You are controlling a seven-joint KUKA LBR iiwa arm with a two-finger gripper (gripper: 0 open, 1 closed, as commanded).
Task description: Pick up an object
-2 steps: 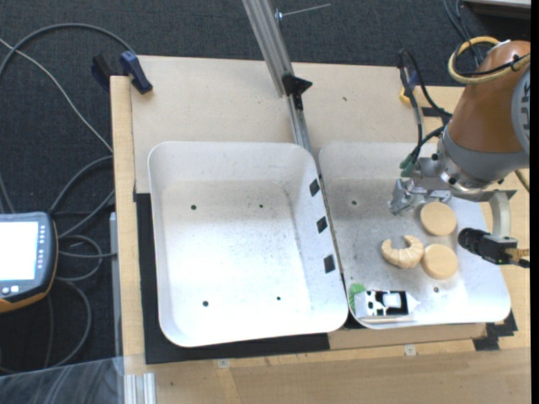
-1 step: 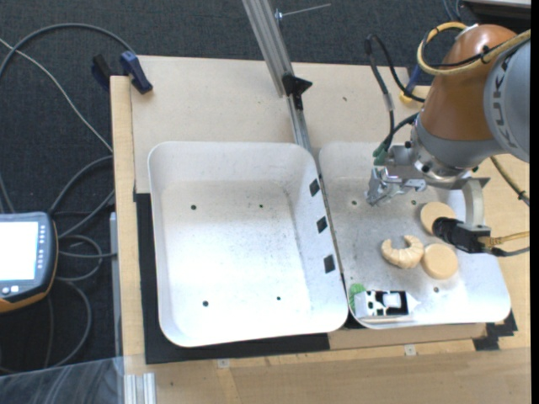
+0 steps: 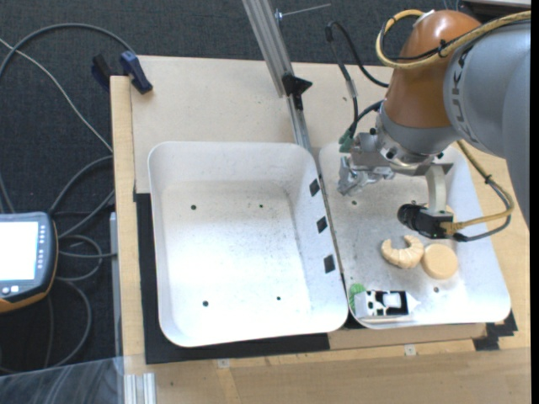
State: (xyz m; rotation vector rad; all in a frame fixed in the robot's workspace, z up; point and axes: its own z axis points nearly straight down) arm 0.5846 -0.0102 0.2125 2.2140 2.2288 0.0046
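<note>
My gripper (image 3: 350,182) hangs over the upper left part of the right bin (image 3: 472,297), close to the divider between the two bins. A pale croissant-shaped piece (image 3: 402,252) lies in the lower middle of that bin, and a round tan disc (image 3: 440,261) touches its right side. A small green, white and black item (image 3: 382,302) rests against the bin's front rim. The gripper is well apart from all three, up and to the left of them, with nothing seen in it.
The left bin (image 3: 168,175) sits beside the right one on the wooden bench. A slanted metal pole (image 3: 269,40) rises behind the bins. A blue clamp (image 3: 135,70) grips the bench's far left corner. A handheld screen (image 3: 21,255) lies off the bench at left.
</note>
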